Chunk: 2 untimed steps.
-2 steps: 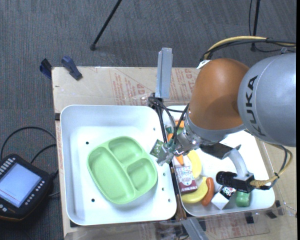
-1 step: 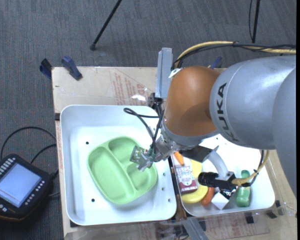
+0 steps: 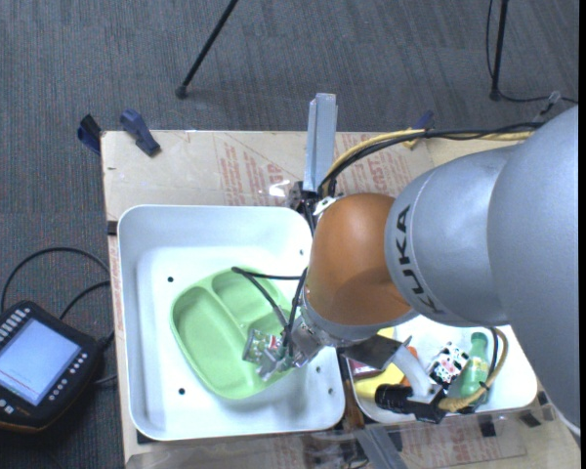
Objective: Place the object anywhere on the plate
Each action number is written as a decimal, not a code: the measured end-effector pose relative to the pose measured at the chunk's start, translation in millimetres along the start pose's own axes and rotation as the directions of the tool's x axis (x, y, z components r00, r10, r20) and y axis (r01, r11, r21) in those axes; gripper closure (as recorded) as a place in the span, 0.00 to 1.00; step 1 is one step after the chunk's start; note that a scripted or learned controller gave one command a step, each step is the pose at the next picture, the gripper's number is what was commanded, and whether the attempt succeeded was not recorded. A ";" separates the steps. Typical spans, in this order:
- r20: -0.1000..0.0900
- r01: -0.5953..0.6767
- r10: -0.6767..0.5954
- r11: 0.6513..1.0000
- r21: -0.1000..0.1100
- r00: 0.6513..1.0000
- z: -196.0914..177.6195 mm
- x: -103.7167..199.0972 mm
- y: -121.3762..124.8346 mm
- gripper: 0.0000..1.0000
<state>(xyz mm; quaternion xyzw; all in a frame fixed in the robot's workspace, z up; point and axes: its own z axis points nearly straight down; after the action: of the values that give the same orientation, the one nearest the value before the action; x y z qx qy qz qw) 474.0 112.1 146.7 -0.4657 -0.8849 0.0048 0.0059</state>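
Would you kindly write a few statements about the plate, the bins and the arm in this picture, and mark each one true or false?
1. The green plate lies in the left bin. True.
2. The plate is a plain round dish with no compartments. False: ridges divide it into compartments.
3. The pincer is over the plate's right-hand part. True.
4. The arm reaches in from the left of the picture. False: it comes in from the right.
5. Several small objects lie in the right bin. True.
6. The handheld screen unit sits inside the left bin. False: it rests on the floor, left of the bench.
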 end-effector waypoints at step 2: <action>-0.001 -0.012 0.012 1.000 0.009 1.000 -5.6 -4.3 -2.2 1.00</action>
<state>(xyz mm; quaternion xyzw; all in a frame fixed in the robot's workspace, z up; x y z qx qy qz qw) 474.7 107.3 152.3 -0.4708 -0.8821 0.0086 0.0087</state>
